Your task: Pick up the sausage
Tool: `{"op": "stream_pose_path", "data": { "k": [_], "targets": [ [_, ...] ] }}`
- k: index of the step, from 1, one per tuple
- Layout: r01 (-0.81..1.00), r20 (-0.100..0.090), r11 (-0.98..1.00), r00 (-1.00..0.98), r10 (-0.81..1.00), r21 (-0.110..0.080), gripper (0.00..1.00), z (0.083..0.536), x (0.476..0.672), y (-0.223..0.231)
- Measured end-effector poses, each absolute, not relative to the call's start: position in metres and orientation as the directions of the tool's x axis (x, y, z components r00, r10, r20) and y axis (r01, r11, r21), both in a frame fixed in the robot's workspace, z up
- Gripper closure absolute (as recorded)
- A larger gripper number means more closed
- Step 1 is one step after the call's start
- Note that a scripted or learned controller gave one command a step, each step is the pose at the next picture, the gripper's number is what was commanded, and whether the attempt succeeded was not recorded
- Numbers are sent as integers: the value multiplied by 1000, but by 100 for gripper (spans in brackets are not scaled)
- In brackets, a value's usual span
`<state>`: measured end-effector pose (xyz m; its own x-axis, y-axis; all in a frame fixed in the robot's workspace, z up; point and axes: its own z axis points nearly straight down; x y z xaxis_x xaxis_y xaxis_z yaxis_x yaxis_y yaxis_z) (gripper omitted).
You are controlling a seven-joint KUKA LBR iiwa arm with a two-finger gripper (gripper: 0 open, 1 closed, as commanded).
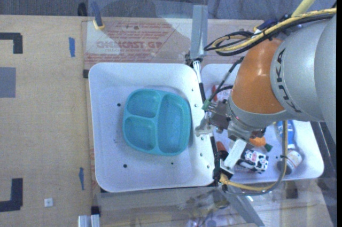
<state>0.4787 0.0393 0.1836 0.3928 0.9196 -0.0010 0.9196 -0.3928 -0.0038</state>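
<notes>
Bench (43,114): 2 white bins (107,87), 1 teal tray (157,122).

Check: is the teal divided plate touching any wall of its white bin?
Apart. The camera view shows the teal divided plate mid-floor in the left white bin, with bare white floor all around it.

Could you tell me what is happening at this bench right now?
The KUKA arm reaches in over the right bin, covering most of it. Its task is to pick up a sausage, but none can be made out. A few small items lie under the wrist. The left bin holds a teal divided plate, untouched.
</notes>
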Motion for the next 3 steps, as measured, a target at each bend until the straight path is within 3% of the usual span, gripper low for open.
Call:
{"op": "stream_pose_path", "data": {
  "k": [1, 2, 3],
  "targets": [
    [917, -1, -398, 398, 917, -1, 0, 184, 544, -2],
    [939, 0, -344, 344, 939, -3, 0, 129, 498, -98],
    [947, 4, -321, 321, 947, 7, 0, 88, 482, -109]
  ]
}}
